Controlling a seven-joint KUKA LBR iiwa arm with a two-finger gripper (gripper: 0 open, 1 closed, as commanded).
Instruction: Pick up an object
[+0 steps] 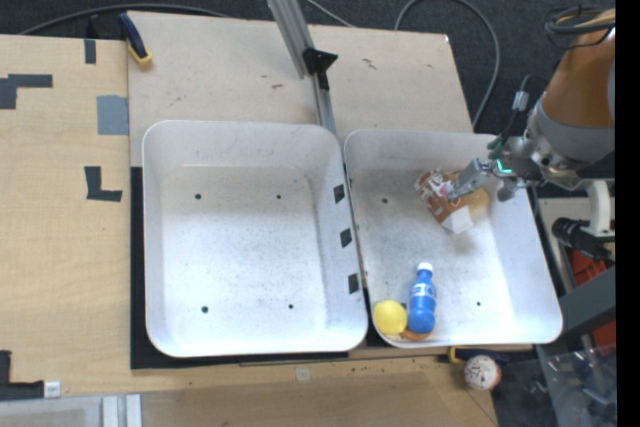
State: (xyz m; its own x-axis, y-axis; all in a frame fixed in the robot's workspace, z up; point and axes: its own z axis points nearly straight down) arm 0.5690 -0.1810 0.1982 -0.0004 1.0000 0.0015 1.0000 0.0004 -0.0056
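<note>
Gripper (472, 181) sits low in the upper right of the right bin (520, 315), right at a crumpled brown-and-white packet (447, 199); I cannot tell whether it is clenched, released or grasping it. The packet lies well apart from the blue bottle (422, 298) and yellow ball (390, 317) at the bin's lower edge, so I have room. To do this well, I'd judge the grip should straddle the packet's bulk, not its loose edge, close firmly, then lift straight up, since crinkled wrapping may slip. The left bin (160, 215) stays out of it.

Even soft light, slightly blurry
</note>
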